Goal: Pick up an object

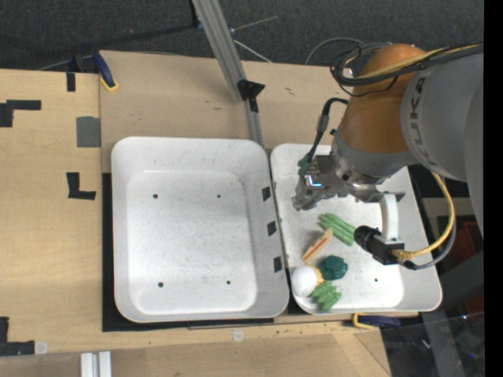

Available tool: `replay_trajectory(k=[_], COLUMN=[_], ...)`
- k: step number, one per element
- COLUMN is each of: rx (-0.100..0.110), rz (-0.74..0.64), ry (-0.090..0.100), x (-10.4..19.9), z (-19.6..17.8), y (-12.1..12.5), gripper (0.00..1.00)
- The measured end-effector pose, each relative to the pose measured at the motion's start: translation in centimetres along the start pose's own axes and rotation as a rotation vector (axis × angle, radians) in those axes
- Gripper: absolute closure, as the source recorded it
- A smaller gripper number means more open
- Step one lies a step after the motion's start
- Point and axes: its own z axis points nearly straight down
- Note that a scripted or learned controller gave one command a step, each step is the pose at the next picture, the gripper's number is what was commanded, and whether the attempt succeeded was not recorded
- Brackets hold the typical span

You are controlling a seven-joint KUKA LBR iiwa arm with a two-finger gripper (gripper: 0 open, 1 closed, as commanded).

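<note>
The gripper [305, 197] hangs over the right bin [420, 289] near its left wall — finger spread can't be told. The green bean pod [338, 228] lies just beside, toward the front edge, untouched.

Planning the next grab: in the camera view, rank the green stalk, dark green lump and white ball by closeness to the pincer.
1. Green stalk, just below-right of the pincer.
2. Dark green lump, lower in the right bin.
3. White ball, by the bin's bottom-left corner; close to the lump's distance.
</note>
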Motion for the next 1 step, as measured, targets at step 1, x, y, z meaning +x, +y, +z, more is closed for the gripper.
replay_trajectory(k=[1], rx=[-0.001], rz=[-0.001], ry=[0.0], x=[6.04], z=[0.04], y=[1.89], gripper=[1.0])
